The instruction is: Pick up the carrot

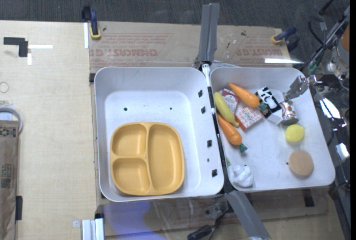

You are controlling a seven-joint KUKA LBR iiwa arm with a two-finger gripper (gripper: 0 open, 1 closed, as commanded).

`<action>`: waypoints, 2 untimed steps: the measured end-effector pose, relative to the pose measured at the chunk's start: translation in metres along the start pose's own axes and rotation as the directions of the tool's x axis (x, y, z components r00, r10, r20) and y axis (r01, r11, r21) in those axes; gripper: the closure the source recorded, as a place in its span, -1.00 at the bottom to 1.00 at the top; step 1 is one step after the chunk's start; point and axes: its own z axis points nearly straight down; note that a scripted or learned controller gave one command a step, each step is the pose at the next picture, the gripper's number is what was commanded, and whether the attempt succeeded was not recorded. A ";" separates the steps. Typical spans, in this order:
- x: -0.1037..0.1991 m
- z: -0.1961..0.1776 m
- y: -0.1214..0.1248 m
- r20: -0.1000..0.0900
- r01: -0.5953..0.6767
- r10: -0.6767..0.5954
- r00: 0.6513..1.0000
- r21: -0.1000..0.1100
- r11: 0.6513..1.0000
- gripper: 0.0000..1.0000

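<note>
- Two shallow white bins sit side by side on the desk; the left bin holds a yellow divided plate in its near half.
- The right bin carries the clutter. Two carrots lie there: one carrot rests near the far wall, pointing left, against a small red-and-white packet; a second carrot lies closer to the left wall, tilted, its green stub towards the near side.
- A yellow banana lies between the second carrot and the bin's left wall.
- A black-and-white toy sits just beside the first carrot's thick end, with a small can next to it.
- A yellow ball and a tan disc lie towards the right wall; a crumpled white item sits by the near wall.
- The end effector hangs over the bin's far right corner, apart from both carrots, grasping nothing; whether it is released or clenched I cannot tell.
</note>
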 end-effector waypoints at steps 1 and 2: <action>-0.020 0.060 -0.093 -0.001 0.105 -0.105 0.995 0.000 0.995 -1.00; -0.033 0.030 -0.092 -0.001 0.117 -0.117 0.993 -0.002 0.993 -1.00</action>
